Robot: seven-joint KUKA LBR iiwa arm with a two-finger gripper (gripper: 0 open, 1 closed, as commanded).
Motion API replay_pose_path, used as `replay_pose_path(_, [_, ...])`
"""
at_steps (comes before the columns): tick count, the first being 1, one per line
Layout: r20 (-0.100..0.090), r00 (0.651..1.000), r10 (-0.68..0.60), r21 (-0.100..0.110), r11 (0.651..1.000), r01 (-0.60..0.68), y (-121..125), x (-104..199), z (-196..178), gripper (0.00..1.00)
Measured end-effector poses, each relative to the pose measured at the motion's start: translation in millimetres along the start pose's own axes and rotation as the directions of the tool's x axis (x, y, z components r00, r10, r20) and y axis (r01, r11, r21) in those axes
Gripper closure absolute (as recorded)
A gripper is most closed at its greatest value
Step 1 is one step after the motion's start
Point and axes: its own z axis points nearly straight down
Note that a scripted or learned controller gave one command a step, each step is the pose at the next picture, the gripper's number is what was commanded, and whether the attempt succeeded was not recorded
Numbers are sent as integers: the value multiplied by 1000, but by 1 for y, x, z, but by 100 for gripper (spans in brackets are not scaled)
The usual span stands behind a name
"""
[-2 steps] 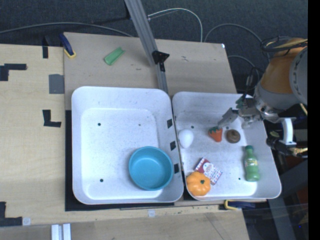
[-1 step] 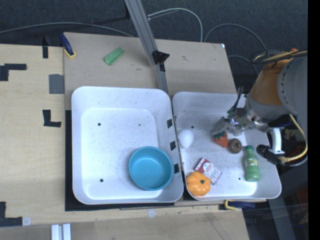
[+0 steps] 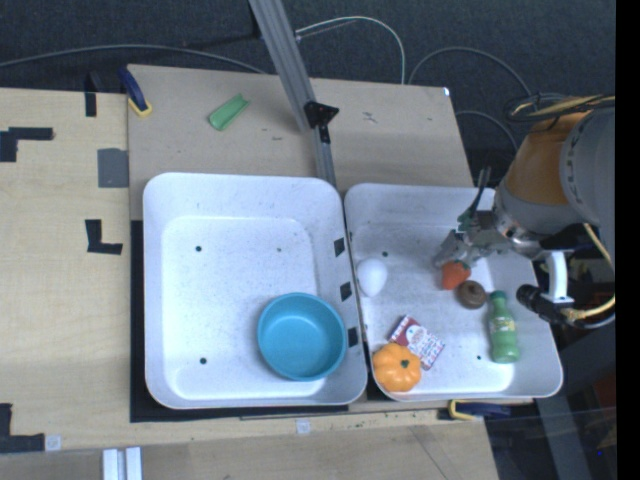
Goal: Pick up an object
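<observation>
While the grey arm point(image 3: 590, 183) with its orange band reaches in from the right, its gripper point(image 3: 458, 255) hangs low over the right bin point(image 3: 400, 208), close above a small red-orange object point(image 3: 455, 275) that lies near the middle of that bin. The fingers point down and to the left toward this object, but the view does not make clear how far apart they stand, nor whether anything sits between them; the red-orange object seems to lie just under the tips, and whether they touch it cannot be told.

Just beside the red-orange object, to its right and slightly lower, rests a small round brown object point(image 3: 472, 294). A green bottle point(image 3: 503, 330) lies near the bin's right wall, below the brown object. A white egg-shaped object point(image 3: 372, 276) sits by the bin's left wall. Toward the front of the bin a red and white packet point(image 3: 417, 341) lies flat, and an orange toy pumpkin point(image 3: 398, 369) stands just beside it at the front left corner.

The left bin point(image 3: 200, 208) holds a blue bowl point(image 3: 301, 336) upright near its front right corner. On the bench point(image 3: 400, 128) behind the bins a green block point(image 3: 227, 112) lies well apart from everything else, and a grey metal rod point(image 3: 285, 48) crosses the bench at a slant toward the gap between the bins.
</observation>
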Motion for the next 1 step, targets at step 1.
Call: replay_pose_path(1, [2, 1000, 2, -6, 1000, -2, 3, -10, -52, 100])
